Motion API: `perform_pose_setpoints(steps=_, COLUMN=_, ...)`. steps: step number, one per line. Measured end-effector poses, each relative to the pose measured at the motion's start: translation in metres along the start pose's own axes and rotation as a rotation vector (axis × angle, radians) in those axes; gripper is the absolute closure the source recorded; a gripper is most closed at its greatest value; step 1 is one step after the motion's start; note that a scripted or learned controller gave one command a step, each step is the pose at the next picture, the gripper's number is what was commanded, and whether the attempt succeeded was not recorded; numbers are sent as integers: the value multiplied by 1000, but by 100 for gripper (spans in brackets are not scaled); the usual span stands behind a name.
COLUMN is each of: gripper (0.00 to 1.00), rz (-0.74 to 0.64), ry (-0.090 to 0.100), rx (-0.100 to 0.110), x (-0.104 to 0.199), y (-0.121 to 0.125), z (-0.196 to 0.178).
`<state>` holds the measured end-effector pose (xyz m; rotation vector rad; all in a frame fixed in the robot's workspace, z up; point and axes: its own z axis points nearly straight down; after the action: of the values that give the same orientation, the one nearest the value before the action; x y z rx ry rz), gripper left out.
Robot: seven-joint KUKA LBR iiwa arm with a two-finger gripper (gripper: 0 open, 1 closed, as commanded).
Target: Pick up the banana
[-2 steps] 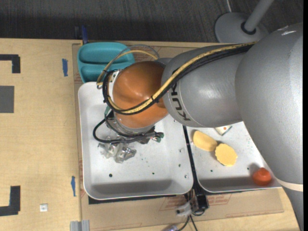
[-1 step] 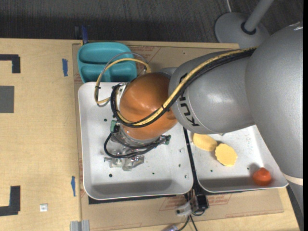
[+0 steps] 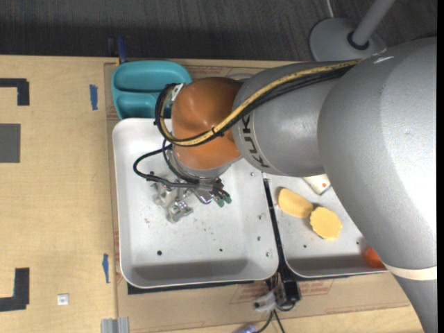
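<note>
We take the left bin (image 3: 208, 255) as our landmark. The gripper (image 3: 182, 203) hangs low over this bin's floor, a little toward its far-left part, below the orange band of the arm (image 3: 333, 123). From this slant the wrist and cables hide too much, so we cannot tell whether the gripper is open or closed. We see nothing held in it.

The banana (image 3: 295, 203), as we read it, is the pale yellow, elongated piece just past the left bin's right wall, in the right bin (image 3: 326, 262). Its shape is short and blunt, so we name it with some doubt. A round yellow piece (image 3: 325, 223) lies touching or just beside it, farther from the left bin. An orange thing (image 3: 373, 257) sits farther still, partly hidden by the arm. A teal object (image 3: 149, 89) rests on the desk (image 3: 55, 186) against the left bin's far rim.

We judge the banana to be light, likely a smooth toy with a curved skin that may slip between flat pads. We would close across its narrow width near the middle, approaching from the end nearest the left bin, so that the round piece is not nudged or caught along with it.
</note>
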<state>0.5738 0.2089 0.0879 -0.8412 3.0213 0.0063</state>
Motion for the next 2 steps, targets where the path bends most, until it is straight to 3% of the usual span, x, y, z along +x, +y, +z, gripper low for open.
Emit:
perform_pose_setpoints(steps=1, gripper=0, rz=1, ry=-3, rx=2, x=0, y=-1, z=0)
perform_pose_setpoints(steps=2, gripper=0, rz=-94, ry=4, rx=2, x=109, y=-13, z=-80)
